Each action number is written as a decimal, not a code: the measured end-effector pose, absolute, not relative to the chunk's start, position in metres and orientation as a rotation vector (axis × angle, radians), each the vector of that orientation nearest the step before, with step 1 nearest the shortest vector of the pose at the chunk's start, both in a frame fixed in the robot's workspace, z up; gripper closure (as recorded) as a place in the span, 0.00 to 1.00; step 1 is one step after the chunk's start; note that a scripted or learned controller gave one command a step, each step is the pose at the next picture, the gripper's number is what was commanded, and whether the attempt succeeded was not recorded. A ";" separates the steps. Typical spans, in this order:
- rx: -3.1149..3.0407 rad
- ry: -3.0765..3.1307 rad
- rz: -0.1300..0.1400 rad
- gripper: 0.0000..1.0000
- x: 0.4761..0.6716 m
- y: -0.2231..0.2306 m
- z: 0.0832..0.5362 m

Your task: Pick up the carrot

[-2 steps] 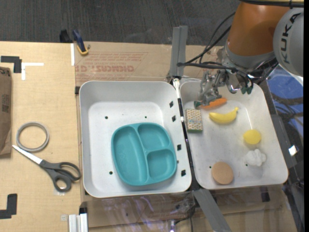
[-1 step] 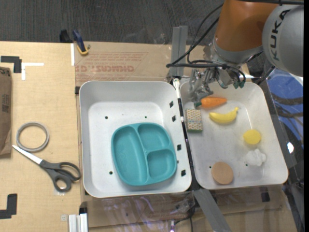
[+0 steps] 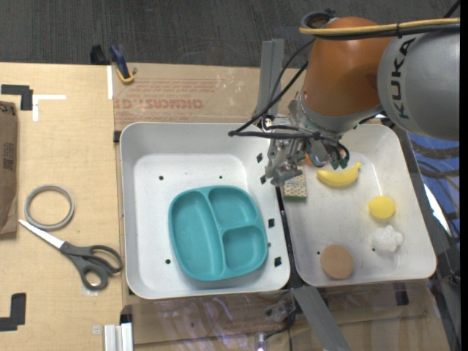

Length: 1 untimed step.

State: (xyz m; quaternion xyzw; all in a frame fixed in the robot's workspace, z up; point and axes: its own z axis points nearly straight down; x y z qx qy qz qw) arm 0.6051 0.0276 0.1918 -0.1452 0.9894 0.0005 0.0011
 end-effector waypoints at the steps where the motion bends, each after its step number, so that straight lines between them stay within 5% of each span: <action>1: 0.008 3.140 0.000 1.00 0.541 0.027 0.212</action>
